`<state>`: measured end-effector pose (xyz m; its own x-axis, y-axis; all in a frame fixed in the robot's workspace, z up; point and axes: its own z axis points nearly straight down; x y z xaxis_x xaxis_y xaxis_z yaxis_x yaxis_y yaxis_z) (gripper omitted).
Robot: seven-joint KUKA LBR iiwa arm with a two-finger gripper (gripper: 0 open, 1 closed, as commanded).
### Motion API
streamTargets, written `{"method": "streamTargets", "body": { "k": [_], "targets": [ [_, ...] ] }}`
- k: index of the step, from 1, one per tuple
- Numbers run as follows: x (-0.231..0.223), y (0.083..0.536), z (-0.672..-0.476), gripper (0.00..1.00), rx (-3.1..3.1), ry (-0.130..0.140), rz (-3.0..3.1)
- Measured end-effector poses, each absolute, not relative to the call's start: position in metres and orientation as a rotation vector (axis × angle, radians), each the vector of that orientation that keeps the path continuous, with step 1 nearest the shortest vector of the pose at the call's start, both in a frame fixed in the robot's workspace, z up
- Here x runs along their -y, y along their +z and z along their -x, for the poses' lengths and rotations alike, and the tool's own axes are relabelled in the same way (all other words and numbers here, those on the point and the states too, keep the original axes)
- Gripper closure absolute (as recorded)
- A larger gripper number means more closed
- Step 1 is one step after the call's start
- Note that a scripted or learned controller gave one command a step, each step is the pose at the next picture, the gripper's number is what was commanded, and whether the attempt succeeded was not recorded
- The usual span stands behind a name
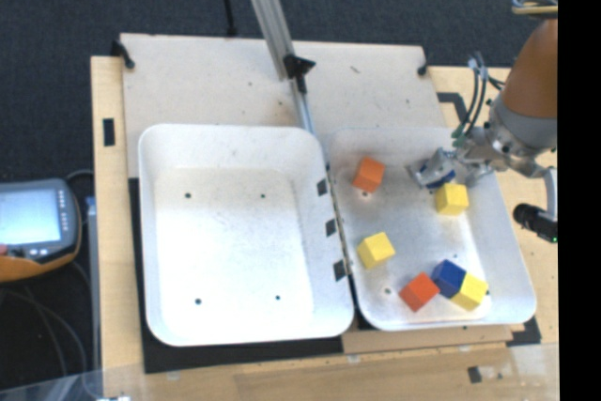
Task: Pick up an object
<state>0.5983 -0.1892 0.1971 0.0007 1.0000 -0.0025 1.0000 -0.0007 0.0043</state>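
The claw (pixel 435 172) hovers low over the right-hand shallow white bin (pixel 498 239), just beside a small yellow cube (pixel 452 199), nothing visibly between its tips. Can't tell its state. An orange cube (pixel 369 174) sits apart to its left.

We see bright, even overhead light; the white bins (pixel 235 230) verge on glare, shadows stay short and soft, and focus is slightly soft throughout.
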Motion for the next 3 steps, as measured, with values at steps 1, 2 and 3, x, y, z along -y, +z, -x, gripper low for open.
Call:
{"method": "streamTargets", "body": {
  "k": [1,2,3],
  "targets": [
    [0.174,0.131,-0.523,0.00,-2.225,-0.009,-2.229],
    [0.178,0.120,-0.610,0.00,-2.223,0.005,-2.212],
    [0.179,0.132,-0.608,1.00,-2.225,0.003,-2.211]
  ]
}}
